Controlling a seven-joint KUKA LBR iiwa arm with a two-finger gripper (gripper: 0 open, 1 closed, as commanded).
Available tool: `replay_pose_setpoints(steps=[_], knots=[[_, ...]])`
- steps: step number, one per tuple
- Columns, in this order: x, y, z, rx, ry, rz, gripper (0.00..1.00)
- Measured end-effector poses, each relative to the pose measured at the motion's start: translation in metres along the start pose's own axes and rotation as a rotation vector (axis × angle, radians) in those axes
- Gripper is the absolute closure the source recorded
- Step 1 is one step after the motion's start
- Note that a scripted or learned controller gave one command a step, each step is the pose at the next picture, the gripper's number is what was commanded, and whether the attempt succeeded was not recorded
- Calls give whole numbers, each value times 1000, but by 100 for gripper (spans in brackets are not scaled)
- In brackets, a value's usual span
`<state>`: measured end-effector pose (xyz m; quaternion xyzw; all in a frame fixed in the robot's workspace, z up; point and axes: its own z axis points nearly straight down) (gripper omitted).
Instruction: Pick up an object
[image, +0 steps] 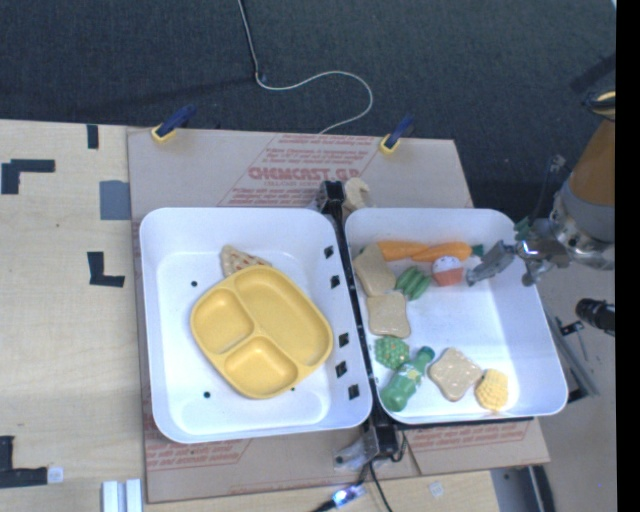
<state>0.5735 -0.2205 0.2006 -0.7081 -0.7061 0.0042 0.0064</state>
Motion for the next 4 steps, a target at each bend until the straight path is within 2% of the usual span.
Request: replay_pose_setpoints(steps=[1, 2, 3, 4], knots=[[0, 3, -8, -13, -3, -4, 0], [9, -1, 40, -10, -2, -4, 0], [0, -1, 91, -10, -3, -4, 0], [1, -1, 117, -13, -4, -5, 0]])
